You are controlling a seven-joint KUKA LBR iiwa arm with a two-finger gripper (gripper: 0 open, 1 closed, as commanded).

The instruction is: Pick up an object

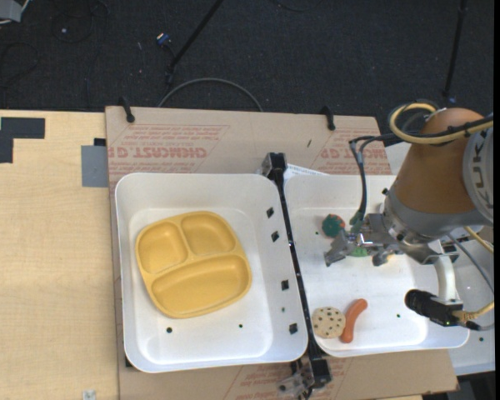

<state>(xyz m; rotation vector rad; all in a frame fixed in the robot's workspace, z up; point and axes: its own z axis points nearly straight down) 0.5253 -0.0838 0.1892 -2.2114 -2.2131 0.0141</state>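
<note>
bins: 2, shallow white plastic with rounded corners. Left bin [192, 340] and right bin [387, 327] sit on either side of the black divider bar [285, 252].
plate: 1, yellow, glossy, a rounded rectangle with 3 compartments [196, 261]. It lies in the left bin, well left of the divider bar and turned askew.
green object: 1, small and lumpy with a dark spot [332, 222]. It's in the right bin, near the divider bar's middle stretch, on its right.
cookie: 1, a flat tan disc with dark specks [326, 321], just right of the divider bar's lower end.
sausage: 1, an orange-red, smooth, curved rod [353, 319]. It's touching or nearly touching the cookie on the side away from the divider bar.
arm: 1, grey with an orange band [437, 173], far right of the divider bar.
gripper: 1, grey metal [358, 248], low over the right bin, right of the divider bar and just past the green object. You can't tell whether it's wide or narrow, and nothing is visibly held.
</note>
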